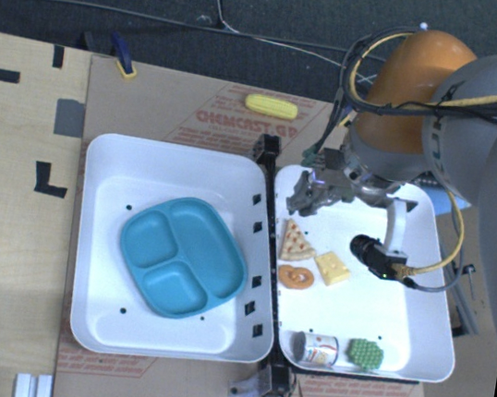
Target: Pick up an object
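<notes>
Grey metal two-finger gripper (308, 196) is hovering over the right white bin's (411, 354) far left corner, whether parted or closed impossible to tell, while a triangular pizza-slice toy (294, 239), a round brown doughnut (295, 277) and a yellow cheese wedge (333, 269) are lying near that bin's left edge.

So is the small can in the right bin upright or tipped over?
Tipped: the can lies on its side by the right bin's near wall.
</notes>
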`<state>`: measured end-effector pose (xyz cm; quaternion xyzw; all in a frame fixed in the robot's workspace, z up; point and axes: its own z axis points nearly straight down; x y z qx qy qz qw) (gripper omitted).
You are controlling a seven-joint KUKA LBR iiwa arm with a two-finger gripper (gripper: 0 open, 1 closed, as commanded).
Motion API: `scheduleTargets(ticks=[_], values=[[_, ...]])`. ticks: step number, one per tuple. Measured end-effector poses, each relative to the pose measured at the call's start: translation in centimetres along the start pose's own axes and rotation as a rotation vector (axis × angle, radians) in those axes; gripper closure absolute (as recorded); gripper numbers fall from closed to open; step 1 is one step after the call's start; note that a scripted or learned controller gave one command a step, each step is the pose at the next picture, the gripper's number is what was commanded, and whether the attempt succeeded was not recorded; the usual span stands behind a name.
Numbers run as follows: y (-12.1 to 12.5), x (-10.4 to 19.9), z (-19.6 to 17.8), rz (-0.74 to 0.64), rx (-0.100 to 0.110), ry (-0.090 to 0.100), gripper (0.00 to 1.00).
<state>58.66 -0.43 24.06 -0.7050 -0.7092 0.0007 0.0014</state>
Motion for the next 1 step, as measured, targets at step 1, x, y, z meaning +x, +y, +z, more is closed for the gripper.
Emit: scheduleTargets(ticks=[1], values=[[0.14,5.51,-0.32,-0.001,-0.002,0.0,1.0]])
